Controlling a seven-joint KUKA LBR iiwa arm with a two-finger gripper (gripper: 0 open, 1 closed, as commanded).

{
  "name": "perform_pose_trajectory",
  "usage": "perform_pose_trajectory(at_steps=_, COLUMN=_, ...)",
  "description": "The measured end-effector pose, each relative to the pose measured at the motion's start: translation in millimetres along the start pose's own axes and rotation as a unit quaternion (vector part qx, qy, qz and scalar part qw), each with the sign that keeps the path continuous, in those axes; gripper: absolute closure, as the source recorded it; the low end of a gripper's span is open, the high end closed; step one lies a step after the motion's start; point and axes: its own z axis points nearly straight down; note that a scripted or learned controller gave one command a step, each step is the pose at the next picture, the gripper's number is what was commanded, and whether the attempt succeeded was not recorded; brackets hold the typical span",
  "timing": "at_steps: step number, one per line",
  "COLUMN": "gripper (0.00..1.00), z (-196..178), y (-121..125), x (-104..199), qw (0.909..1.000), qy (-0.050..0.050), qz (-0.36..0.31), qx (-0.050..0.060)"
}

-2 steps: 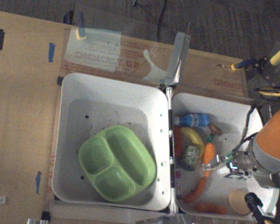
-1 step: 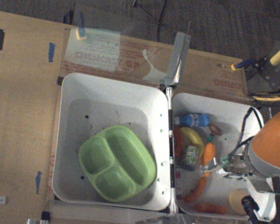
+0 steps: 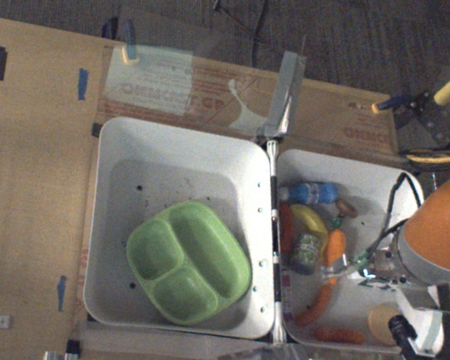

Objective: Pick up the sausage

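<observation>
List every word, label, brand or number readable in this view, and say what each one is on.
None can be read for certain.
Cardboard sheet behind the bins: large red print, upside down under a glare, too blurred to spell out.
Same print at the sheet's right end: also unreadable.
Blue bottle in the right bin: label too small.
Small can: label too small.
</observation>
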Motion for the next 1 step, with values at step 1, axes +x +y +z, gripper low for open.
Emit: perform_pose_trajectory(at_steps=1, gripper=1.00, z=-12.6, y=2.7, x=-3.7, qw=1.0000, qy=-0.003, qz=0.002, qx=-0.005)
